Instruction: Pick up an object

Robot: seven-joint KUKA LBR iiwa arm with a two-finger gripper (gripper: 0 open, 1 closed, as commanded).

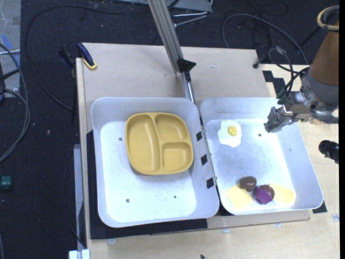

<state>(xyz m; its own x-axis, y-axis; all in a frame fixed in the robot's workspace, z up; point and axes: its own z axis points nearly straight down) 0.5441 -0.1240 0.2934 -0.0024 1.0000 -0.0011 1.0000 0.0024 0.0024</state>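
Observation:
In the right bin [280,161] a toy fried egg [230,133] lies near the far left corner. At the near side sit a brown round piece [247,183], a purple piece [263,194] and two flat pale yellow pieces [239,197] under and beside them. My gripper [273,120] hangs over the bin's far right part, to the right of the egg and apart from it. I see nothing between its dark fingers.
The left bin [108,198] holds a yellow divided plate [159,143]. A metal pole [168,31] slants in from the top to the seam between the bins. Cables lie on the dark floor around the bench.

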